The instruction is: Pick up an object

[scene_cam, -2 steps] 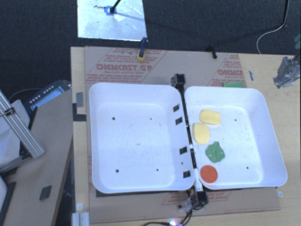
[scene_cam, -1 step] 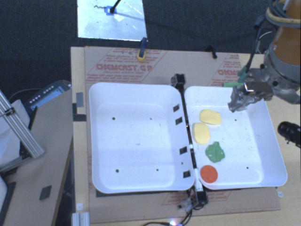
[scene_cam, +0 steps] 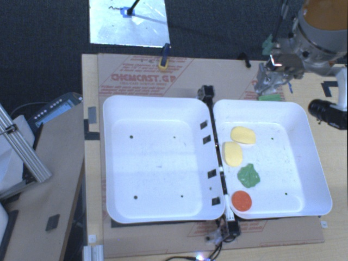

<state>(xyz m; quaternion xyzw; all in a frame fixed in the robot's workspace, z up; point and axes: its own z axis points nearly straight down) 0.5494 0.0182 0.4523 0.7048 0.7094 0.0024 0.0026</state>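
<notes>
The right bin [scene_cam: 304,145] holds several small things near its left wall: a yellow oval piece [scene_cam: 243,135], a second yellow piece [scene_cam: 233,154] just in front of it, a green leafy piece [scene_cam: 248,175] and an orange-red round piece [scene_cam: 241,200] at the front corner. My gripper [scene_cam: 268,85] hangs above the back rim of the right bin, well away from those things. A small green thing [scene_cam: 270,97] shows right under the gripper's tip at the rim. Whether it is held or lies there is unclear.
The left bin [scene_cam: 157,156] lies beside the right one, with black clips [scene_cam: 206,140] along the shared wall. A shiny metal sheet [scene_cam: 129,15] lies at the back, and a yellow clip [scene_cam: 163,64] sits on the cardboard base.
</notes>
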